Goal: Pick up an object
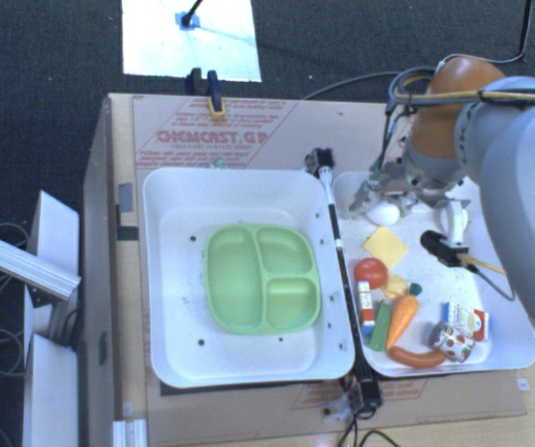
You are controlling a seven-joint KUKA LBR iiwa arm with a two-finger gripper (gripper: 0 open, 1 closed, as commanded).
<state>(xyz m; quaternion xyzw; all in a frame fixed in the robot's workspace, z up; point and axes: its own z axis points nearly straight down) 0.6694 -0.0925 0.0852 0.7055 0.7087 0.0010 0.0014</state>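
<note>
Probably light, rigid, slippery: small white egg-shaped toy [383,214], just beside the grey gripper [385,194]; best pinched across its narrow middle. Cannot tell gripper's opening.

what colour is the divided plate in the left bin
Pale green; the divided plate shows clearly in the camera view.

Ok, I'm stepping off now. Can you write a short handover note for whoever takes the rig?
Gripper: low over the far end of the right white bin, right beside the white egg-shaped toy; grip state unclear.
Things: egg, flat yellow square, round red tomato and orange carrot toy all lie in the right bin. The green divided plastic plate sits in the left white bin.
Done: approach to the egg.
Left: grasp and lift; nothing is seen raised yet.
</note>
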